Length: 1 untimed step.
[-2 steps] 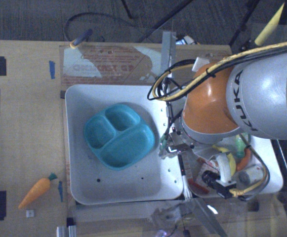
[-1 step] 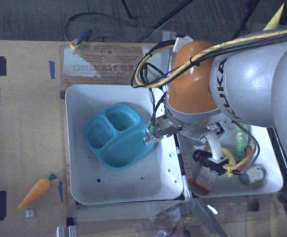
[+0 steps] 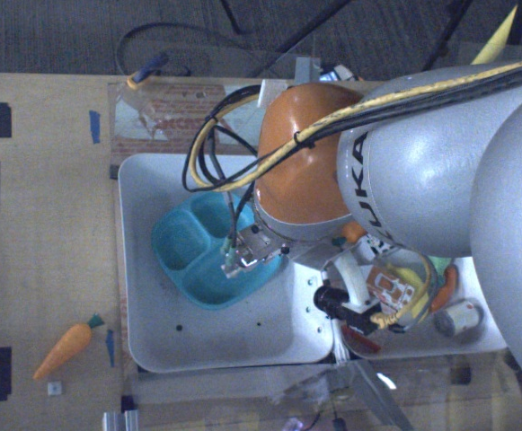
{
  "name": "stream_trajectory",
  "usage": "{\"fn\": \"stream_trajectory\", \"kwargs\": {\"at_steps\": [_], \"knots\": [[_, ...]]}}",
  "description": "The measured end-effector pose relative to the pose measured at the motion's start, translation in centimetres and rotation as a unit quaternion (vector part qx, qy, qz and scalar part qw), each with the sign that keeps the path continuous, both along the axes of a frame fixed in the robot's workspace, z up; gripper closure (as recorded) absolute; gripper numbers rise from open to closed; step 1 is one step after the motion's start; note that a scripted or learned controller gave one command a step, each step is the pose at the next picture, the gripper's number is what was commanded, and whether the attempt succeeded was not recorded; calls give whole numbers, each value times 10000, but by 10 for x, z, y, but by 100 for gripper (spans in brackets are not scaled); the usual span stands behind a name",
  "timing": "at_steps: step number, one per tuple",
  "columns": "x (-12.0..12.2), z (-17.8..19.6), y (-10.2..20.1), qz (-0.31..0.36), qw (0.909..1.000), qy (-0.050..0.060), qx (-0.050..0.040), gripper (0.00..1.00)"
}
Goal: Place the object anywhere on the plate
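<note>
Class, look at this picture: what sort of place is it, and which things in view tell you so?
Most likely a robot lab or test bench. A big grey arm with an orange band reaches over two white bins, loose cables trail from it, and tape marks the wooden bench, where a toy carrot lies.

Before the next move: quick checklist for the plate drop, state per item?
1. Teal plate in the left bin: ok.
2. Arm over the plate: ok, wrist above its right part.
3. Object in the gripper: cannot tell, wrist hides it.
4. Plate compartments free: ok on the visible left part, the rest hidden.
5. Candidate objects in the right bin, partly hidden by the arm: cannot tell which is meant.
6. Toy carrot lies on the bench outside both bins: not ok if it is the target.
</note>
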<state>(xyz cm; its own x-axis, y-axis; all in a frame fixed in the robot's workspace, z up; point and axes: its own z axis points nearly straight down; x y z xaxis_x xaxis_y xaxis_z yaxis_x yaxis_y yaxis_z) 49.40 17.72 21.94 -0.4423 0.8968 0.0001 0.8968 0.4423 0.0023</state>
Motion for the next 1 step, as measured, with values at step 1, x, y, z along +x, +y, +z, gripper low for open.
{"fn": "stream_trajectory", "kwargs": {"at_steps": [1], "knots": [[-15,13,38,-92,10000,2,-3,100]]}}
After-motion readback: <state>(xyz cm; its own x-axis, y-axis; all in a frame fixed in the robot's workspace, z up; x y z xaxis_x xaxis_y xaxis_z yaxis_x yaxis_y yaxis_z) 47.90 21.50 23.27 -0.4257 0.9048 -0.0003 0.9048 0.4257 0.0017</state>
